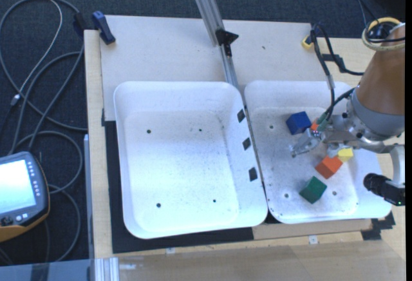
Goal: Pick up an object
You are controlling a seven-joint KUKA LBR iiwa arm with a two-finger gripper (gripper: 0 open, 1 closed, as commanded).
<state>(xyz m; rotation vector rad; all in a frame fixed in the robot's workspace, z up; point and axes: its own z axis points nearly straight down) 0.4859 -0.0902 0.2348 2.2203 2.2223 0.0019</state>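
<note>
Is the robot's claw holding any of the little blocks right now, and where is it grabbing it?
No. The gripper hangs in the right bin with nothing between its fingers. The blue block, orange block and green block lie loose nearby.

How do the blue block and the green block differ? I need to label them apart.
The blue block lies toward the far side of the right bin, beside the gripper; the green block lies nearer the front rim, apart from the gripper. The blue block looks slightly larger than the green block. Both are small cubes resting in that bin.
</note>
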